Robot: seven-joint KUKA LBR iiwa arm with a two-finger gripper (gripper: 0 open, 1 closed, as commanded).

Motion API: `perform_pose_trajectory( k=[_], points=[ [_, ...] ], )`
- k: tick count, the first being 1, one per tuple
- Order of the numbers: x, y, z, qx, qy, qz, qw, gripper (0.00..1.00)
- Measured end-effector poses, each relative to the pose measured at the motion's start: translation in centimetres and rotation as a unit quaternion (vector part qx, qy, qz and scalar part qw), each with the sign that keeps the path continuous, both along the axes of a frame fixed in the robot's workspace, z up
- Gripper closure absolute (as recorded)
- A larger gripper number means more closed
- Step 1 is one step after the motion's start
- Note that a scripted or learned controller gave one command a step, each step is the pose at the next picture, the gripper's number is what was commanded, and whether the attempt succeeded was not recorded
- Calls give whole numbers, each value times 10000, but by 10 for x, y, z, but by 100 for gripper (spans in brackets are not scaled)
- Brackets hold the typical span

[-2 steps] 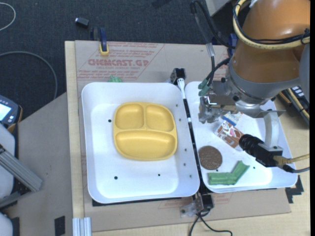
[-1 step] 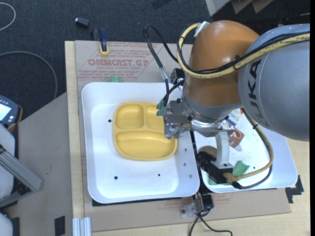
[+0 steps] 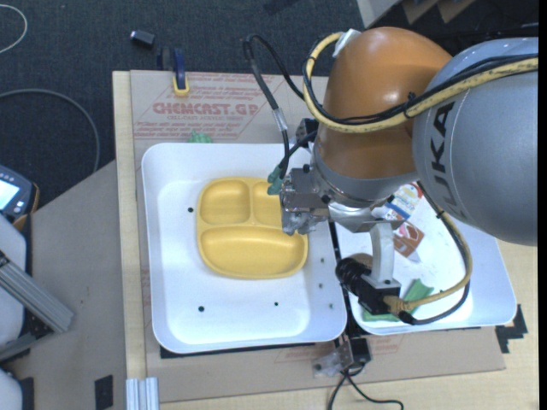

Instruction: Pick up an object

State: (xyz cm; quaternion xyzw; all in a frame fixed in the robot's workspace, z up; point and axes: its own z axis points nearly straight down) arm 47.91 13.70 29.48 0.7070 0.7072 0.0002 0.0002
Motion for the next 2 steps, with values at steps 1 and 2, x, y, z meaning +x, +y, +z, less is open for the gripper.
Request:
perform_pose_trajectory(
  k=[1,2],
  points=[
    [0,-39,45,0,-9,-10,10000,100],
    [0,-37,127,-2,-8,3,10000,100]
  ],
)
